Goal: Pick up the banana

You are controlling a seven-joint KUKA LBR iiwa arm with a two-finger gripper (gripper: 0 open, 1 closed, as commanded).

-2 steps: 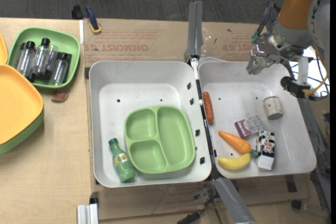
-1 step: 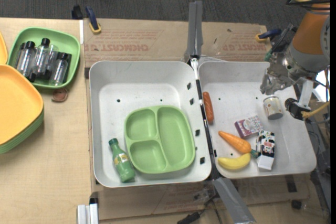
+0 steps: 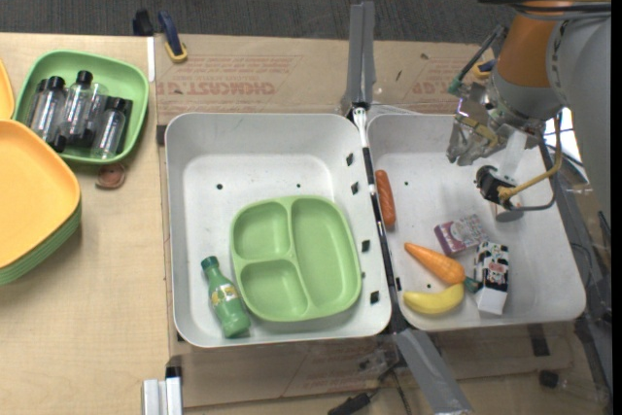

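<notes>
As I read the camera view from its near edge upward, the banana [image 3: 434, 300] lies in the front part of the right bin [image 3: 544, 311], close to that bin's near wall and well apart from the tool [image 3: 470, 143]. Just above it I see a carrot [image 3: 434, 260], its thick end touching or nearly touching the banana, and to their right a small black-and-white carton [image 3: 493, 277] with a small purple box [image 3: 459, 233] just behind it. In the left bin [image 3: 194, 160] at the same depth, a green bottle [image 3: 224, 297] lies beside the left edge of a green three-compartment tray [image 3: 295, 259]. Farther back, a red-orange sausage-shaped item [image 3: 386, 198] rests along the right bin's left wall. On the tabletop [image 3: 107, 306] to the left I see a stack of orange plates [image 3: 34, 209], and behind it a green dish [image 3: 83, 107] holding dark-capped bottles. At the far right, the arm [image 3: 544, 34] reaches in, and the tool hangs over the rear part of the right bin with nothing visible between its fingers; I cannot tell whether they stand apart or together. A cable loop [image 3: 510, 188] with a black fitting hangs just below it.
</notes>
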